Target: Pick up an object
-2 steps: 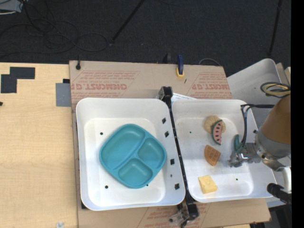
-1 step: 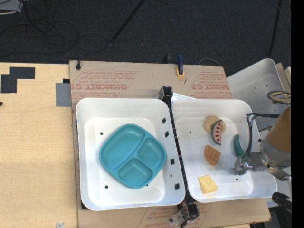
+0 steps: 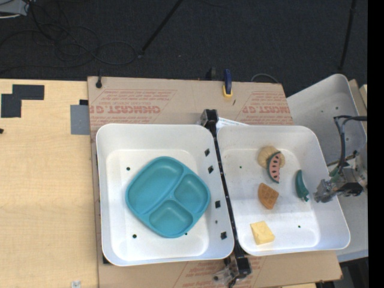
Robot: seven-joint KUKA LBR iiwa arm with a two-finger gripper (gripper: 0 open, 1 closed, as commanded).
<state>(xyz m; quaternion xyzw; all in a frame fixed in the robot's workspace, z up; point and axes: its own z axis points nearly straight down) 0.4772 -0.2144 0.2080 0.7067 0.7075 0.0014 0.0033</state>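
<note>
My gripper [image 3: 327,191] sits at the right wall of the right-hand shallow white bin [image 3: 306,135], low over the rim; can't tell how it's set, it's small and cluttered with cabling in this view, and I see nothing held. Closest candidate is the curved dark-green plastic piece [image 3: 300,185], just beside me toward the bin's middle, lying flat near the wall, so likely why I'm parked at this edge. Further in: the watermelon-slice toy with red face and green rind [image 3: 275,167] resting against a round tan disc [image 3: 266,156], then the orange-brown wedge [image 3: 268,195], then the pale yellow block [image 3: 262,233] nearer the front. The teal three-compartment plate [image 3: 168,197] is well away in the left-hand white bin [image 3: 114,179]. Judgement: pick not yet made; wall proximity may crowd the approach on the green piece.
</note>
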